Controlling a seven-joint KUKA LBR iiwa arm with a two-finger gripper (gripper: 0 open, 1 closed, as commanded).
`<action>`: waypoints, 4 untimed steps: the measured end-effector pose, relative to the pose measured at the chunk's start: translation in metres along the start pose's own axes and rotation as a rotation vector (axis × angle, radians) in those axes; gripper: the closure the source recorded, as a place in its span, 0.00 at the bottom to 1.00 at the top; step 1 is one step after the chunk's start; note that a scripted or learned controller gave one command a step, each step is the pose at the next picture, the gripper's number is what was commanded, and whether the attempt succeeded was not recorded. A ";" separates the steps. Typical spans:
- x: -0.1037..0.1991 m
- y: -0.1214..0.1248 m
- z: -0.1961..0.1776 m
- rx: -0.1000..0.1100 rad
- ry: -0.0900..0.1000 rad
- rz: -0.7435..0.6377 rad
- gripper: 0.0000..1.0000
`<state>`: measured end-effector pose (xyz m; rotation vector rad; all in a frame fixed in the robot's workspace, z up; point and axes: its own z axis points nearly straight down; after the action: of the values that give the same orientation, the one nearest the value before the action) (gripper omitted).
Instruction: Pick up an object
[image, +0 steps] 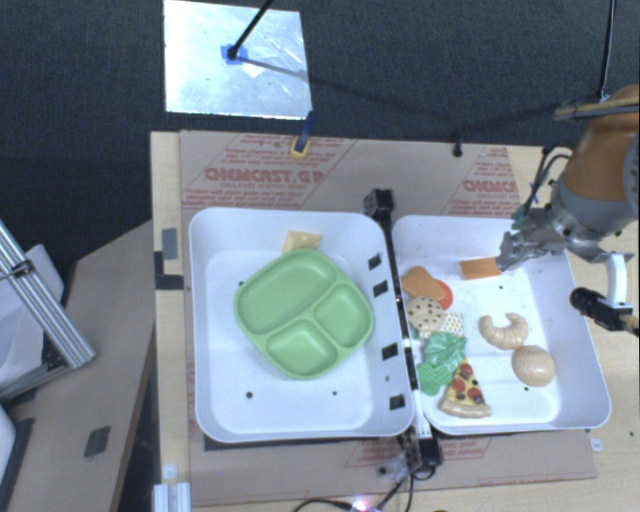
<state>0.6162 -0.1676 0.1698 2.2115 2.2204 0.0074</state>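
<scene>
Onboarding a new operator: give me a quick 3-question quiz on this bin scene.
1. True or false: the green divided plate lies in the right bin.
2. Which item lies nearest the gripper? A) pizza slice B) orange block C) croissant
3. What lies just beyond the plate's far rim?

Key: 1 false, left bin. 2 B. 3 A small yellow piece.

- Two shallow white plastic bins: left (215, 330), right (570, 330)
- One green three-compartment plate (303, 312)
- One yellow cheese wedge (300, 240)
- One orange flat slab (480, 267)
- One beige croissant (503, 330)
- One tan bread roll (533, 365)
- One pizza slice (465, 393)
- One green leafy piece (440, 358)
- One speckled round cookie (424, 313)
</scene>
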 end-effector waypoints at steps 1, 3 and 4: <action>0.000 0.002 -0.054 0.002 0.001 -0.001 1.00; 0.121 0.022 -0.056 0.006 0.004 -0.007 1.00; 0.178 0.033 -0.056 0.006 0.005 -0.007 1.00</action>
<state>0.6476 0.0108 0.2259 2.2092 2.2330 0.0064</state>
